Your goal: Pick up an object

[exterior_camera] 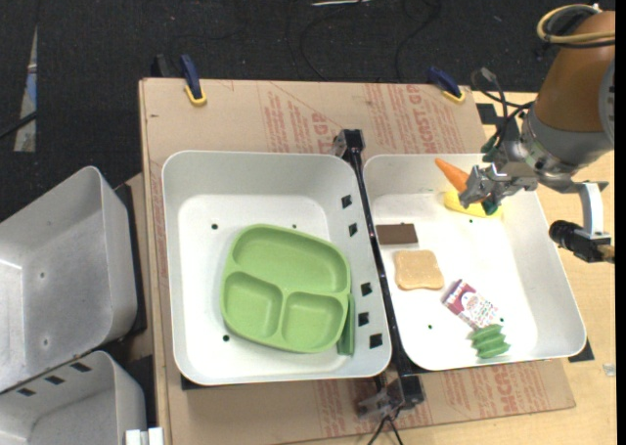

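1. Nearest the camera, a green ridged toy [490,341] is seen lying in the right bin [559,289], close to its front rim.
2. Just behind and touching it, a small pink and white packet [471,304] is found, lying tilted.
3. A little further back and to the left, a slice of toast [419,270] is laid flat on the floor of the right bin.
4. Just behind the toast, a small brown block [396,234] is seen, close to the wall shared with the left bin.
5. In the left bin [186,238], a green plate with three parts [286,288] is laid flat. It is turned a little and sits toward the front right of that bin.
6. Both bins are set side by side on a brown board surface [264,111], and black clips [351,142] are seen along the line where the bins meet.
7. At the far right corner of the right bin, an orange carrot toy [453,174] is seen, with a yellow toy [468,201] just in front of it.
8. The gripper [488,187] is seen low over the yellow toy, at the end of the grey and orange arm [575,91]. It cannot be told if the gripper is released or clenched, and nothing is clearly seen held.
9. Farthest back, two clamps [193,84] are fixed on the far edge of the board.
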